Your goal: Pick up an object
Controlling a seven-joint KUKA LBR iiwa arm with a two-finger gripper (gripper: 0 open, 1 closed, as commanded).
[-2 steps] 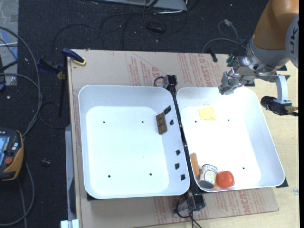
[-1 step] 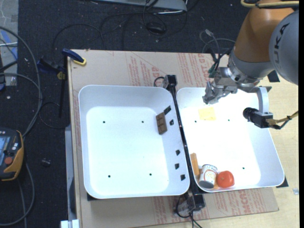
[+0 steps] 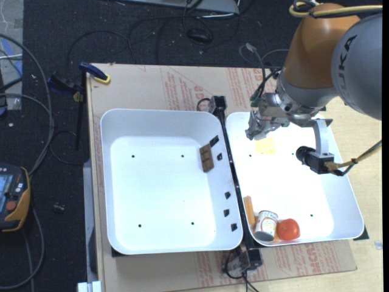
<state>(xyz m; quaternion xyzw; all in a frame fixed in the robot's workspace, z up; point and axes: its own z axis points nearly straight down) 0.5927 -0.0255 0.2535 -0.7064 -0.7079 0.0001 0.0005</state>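
While the grey arm [image 3: 340, 47] with its orange band is reaching in from the right, two white bins are sitting side by side on the bench. The left bin [image 3: 121, 163] is holding one small brown block [image 3: 206, 158], lying near its right wall with its long axis running roughly near-to-far. The right bin [image 3: 340, 193] is holding a yellow flat piece [image 3: 265, 146] toward its far-left area. Clustered in its near-left corner are an orange stick [image 3: 248, 210] lying along the left wall, a small can [image 3: 265, 224] on its side, and a red ball [image 3: 289, 229] just beside the can, touching or nearly so. The stick's long axis is running near-to-far, parallel to the wall.

The gripper [image 3: 258, 128] is hanging over the far-left part of the right bin, just above the yellow piece's far edge. How far the pincer is spread cannot be told; nothing is visibly between its tips. A black fitting [image 3: 311, 159] is projecting from the wrist over the bin's middle. The corner cluster is sitting well apart from the gripper, unobstructed from above.
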